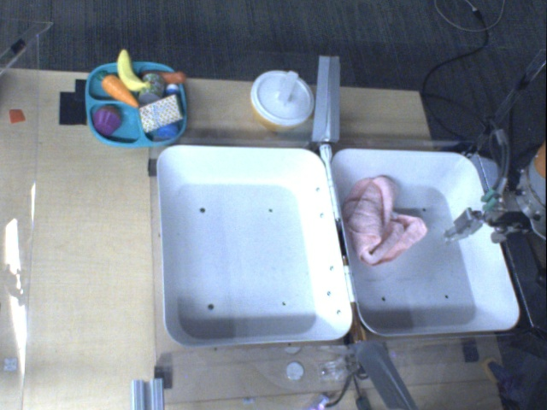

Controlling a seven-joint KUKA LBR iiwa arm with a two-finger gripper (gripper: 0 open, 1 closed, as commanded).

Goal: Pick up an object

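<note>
Two white bins (171,229) sit on the worktop. Left of the end effector (468,223) lies a pink cloth (380,220); it should move over, then drop straight onto the bunched middle. I cannot tell how wide it is open, and it holds nothing.

My arm (532,186) was cut off by the right edge. My tool (466,225) was too small to read its fingers. The blue tray (96,101) held items too small to tell apart.
</note>
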